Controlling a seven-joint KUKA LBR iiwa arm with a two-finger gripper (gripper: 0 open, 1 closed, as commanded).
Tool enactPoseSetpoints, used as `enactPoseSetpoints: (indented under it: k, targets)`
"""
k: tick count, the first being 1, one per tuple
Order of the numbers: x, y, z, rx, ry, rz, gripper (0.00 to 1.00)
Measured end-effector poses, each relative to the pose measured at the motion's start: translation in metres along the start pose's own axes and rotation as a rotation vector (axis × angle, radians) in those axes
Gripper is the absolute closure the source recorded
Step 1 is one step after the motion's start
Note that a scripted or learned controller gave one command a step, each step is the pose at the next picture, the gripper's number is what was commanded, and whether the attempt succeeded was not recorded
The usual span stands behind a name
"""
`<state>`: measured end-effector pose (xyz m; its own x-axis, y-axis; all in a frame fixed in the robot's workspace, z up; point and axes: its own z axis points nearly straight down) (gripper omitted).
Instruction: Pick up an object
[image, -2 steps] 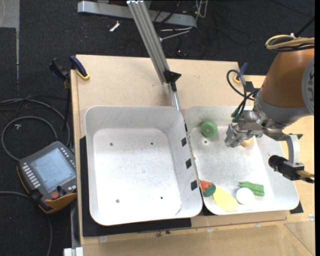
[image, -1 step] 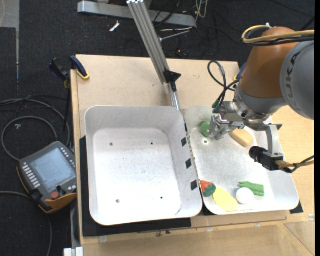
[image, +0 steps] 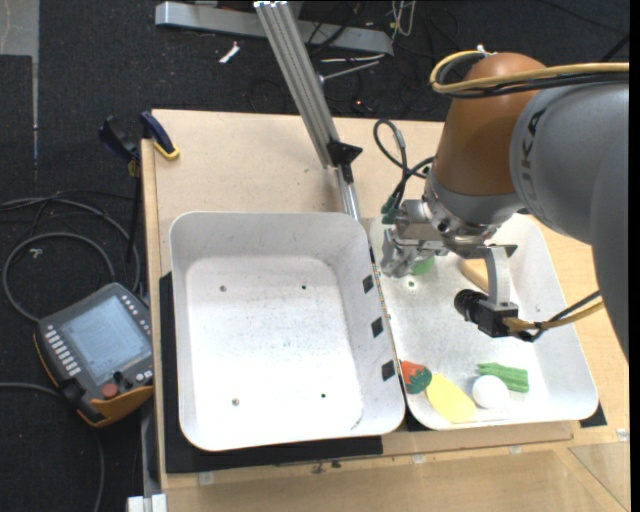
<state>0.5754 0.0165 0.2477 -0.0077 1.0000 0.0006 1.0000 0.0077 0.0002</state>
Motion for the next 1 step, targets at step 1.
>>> enactPoseSetpoints:
  k: [1]
  targets:
    - [0.0485, 0.0279, 0.0063, -0.002, 0.000, 0.000, 1.00]
